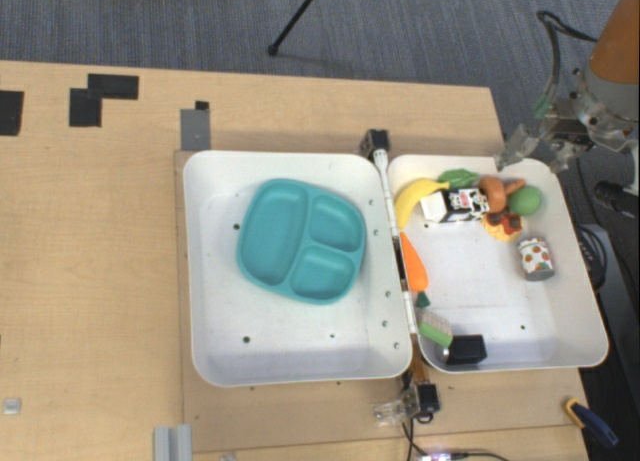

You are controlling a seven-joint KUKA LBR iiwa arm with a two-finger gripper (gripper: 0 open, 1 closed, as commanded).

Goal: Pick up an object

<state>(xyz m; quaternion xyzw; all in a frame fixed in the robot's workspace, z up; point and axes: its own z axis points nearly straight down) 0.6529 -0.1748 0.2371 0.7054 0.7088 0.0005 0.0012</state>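
The right bin holds a cluster at its far end: a yellow banana, a green leafy piece, a small white and black box, a brown and orange toy and a green ball. A spotted can lies further forward. An orange carrot rests along the left wall. My gripper hovers over the bin's far right corner, above the green ball, open with nothing between its fingers.
A teal divided plate lies in the left bin. A green strip and a black block sit in the right bin's near left corner. Cables hang behind the arm at the right.
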